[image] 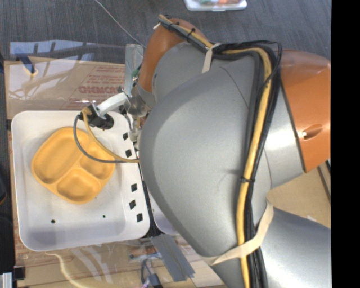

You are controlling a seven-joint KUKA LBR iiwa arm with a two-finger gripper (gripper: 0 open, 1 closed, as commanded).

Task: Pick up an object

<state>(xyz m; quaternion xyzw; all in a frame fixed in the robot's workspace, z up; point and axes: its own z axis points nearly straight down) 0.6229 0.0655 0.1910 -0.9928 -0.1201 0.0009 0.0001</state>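
A yellow three-compartment plate (pixel 72 163) lies flat in the left white bin (pixel 34 233), toward its back left. My grey arm with the orange band (pixel 163 42) fills the right half of the camera view. My gripper (pixel 133 109) is low at the back of the wall between the two bins, to the right of the plate and apart from it, mostly covered by the arm. A white fitting with a black plug (pixel 102 119) sticks out of it to the left. A thin cable (pixel 90 153) loops from there over the plate's right side.
The right bin (pixel 163 225) is almost wholly hidden under the arm. Black square markers (pixel 133 188) run along the wall between the bins. Brown cardboard (pixel 67 79) lies behind the left bin. A small white tray (pixel 216 4) sits at the top edge.
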